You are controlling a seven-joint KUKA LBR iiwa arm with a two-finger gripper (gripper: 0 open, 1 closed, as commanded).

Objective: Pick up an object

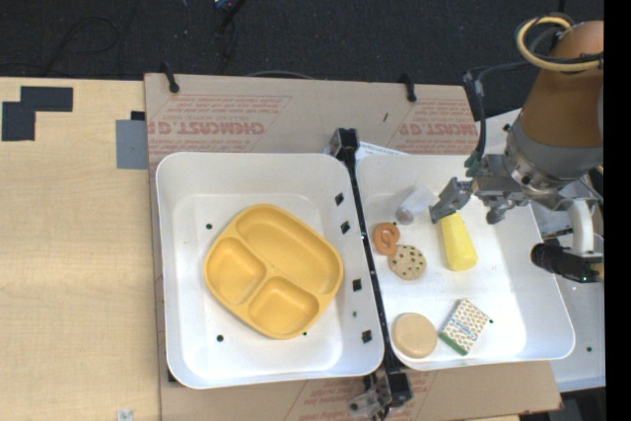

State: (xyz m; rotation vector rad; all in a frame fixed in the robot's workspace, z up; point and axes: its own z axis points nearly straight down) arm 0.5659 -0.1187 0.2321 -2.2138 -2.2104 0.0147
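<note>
**A:** Reading from the left, is any writing legible?

**B:** On the cardboard sheet (246,118) under the bins, red print runs upside down; I cannot make out the words with confidence. Farther left the tabletop (69,242) is bare pale wood with dark patches near its top edge.

**A:** What sits in the bins?

**B:** The left bin (182,182) carries a yellow divided plate (273,269), three compartments, lying flat. A black divider (360,251) runs between the two bins. In the right bin (537,335), just beside the divider, lies a small orange ring-shaped piece (385,237), with a speckled cookie (407,261) touching or nearly touching it. Below those, a round tan disc (415,334), and beside it a small green and white patterned box (464,325), tilted. A little grey object (405,210) rests near the bin's upper middle. A yellow cylinder (457,243) lies in the middle.

**A:** And the hand?

**B:** The hand (471,197) hangs over the right bin, just above the yellow cylinder's upper end. Its dark fingers appear spread apart, and nothing shows between them. Whether a fingertip touches the cylinder, I cannot tell. The grey arm (557,128) reaches in from the right.
</note>
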